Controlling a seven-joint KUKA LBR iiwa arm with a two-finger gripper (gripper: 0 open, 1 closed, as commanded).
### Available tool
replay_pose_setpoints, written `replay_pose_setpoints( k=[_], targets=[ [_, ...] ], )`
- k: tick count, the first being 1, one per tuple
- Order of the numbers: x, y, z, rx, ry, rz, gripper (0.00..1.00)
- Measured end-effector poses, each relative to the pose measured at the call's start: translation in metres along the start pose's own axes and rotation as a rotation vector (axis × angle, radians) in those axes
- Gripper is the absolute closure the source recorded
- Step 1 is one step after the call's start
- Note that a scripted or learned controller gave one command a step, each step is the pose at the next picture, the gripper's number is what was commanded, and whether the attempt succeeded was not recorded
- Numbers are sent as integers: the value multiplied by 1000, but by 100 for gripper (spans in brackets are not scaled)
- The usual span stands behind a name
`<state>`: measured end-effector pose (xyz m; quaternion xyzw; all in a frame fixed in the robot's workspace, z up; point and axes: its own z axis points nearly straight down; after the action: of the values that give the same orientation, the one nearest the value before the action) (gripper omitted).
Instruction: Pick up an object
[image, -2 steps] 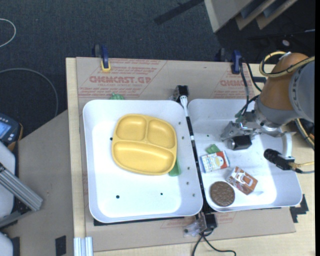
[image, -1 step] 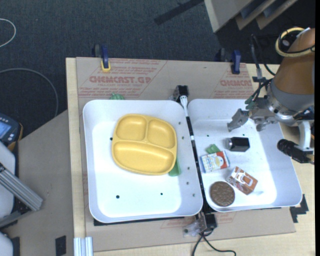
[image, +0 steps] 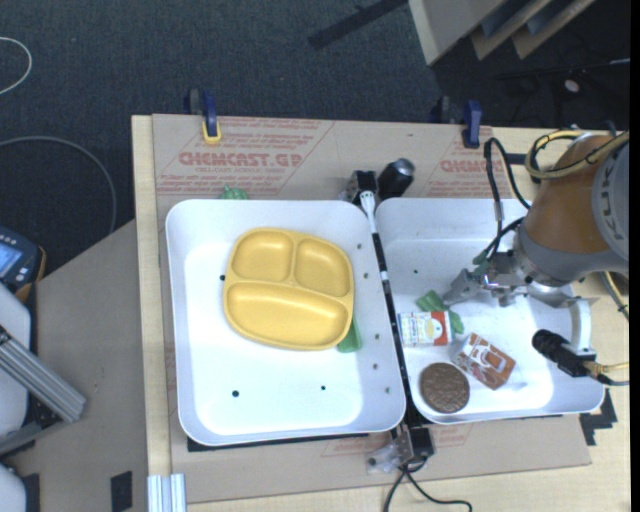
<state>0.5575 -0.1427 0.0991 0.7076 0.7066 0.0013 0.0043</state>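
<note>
**Arm low over the right bin**

I see the arm (image: 575, 215) reaching in from the right, its gripper (image: 487, 283) down inside the right bin (image: 440, 225). I cannot tell how it is set. The small carton (image: 422, 327), brown packet (image: 484, 361) and round brown lid (image: 443, 387) lie just below it, apart from it.

1. The yellow plate (image: 290, 288) is covering most of a green item (image: 349, 339) at its lower right edge.
2. The arm (image: 580, 215) is running off the right edge.
3. The gripper (image: 478, 284) fingers are too small to read.
</note>
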Motion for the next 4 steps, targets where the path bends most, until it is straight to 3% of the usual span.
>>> replay_pose_setpoints(
  k=[1, 2, 4],
  targets=[
    [31, -74, -97, 4, 6, -3, 0],
    [30, -72, -102, 7, 4, -1, 100],
    [168, -78, -111, 9, 8, -10, 100]
  ],
)
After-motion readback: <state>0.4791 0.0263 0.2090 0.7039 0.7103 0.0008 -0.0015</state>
